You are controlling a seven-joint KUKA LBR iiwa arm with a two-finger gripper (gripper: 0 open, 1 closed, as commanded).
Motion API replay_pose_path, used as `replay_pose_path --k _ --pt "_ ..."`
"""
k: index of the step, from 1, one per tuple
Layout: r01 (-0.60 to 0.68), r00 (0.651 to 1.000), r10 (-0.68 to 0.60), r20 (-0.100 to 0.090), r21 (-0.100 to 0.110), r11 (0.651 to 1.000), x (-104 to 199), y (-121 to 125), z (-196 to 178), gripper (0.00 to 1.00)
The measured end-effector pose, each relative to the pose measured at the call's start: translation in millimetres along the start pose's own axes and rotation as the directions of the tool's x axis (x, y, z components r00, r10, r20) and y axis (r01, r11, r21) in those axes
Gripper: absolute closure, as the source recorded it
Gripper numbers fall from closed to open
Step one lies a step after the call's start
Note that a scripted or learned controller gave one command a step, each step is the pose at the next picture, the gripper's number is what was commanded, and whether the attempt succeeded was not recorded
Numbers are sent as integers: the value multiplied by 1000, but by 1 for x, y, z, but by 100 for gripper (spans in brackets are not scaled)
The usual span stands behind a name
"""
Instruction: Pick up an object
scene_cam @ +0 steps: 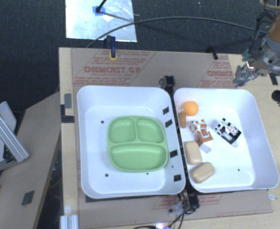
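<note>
Brown board [130, 68] printed "CHEMCAST GP"; gripper [245, 73] beyond right bin [259, 128], grasp state unclear

Lighting is even and fairly bright, diffuse from overhead. Both white bins [130, 94] read near-blown, soft blue cast on their walls. Shadows are short and faint under the items. Strong glare on the foil sheet [100, 13] at upper left of the frame. Dark carpet [25, 42] is noisy and grainy. My arm [275, 37] at upper right is slightly blurred. Overall resolution is low, small items look soft. Mild edge distortion.
</note>
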State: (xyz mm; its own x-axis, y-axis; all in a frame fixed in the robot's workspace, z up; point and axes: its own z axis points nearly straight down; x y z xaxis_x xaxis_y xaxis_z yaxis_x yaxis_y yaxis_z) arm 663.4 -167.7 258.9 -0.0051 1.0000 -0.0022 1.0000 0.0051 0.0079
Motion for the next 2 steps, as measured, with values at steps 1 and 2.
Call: replay_pose_path --k 1,2 --pt "5 1000 -5 -4 4 1000 61 1 -5 100" --pt "4 1000 -4 -4 6 1000 112 4 10 100"
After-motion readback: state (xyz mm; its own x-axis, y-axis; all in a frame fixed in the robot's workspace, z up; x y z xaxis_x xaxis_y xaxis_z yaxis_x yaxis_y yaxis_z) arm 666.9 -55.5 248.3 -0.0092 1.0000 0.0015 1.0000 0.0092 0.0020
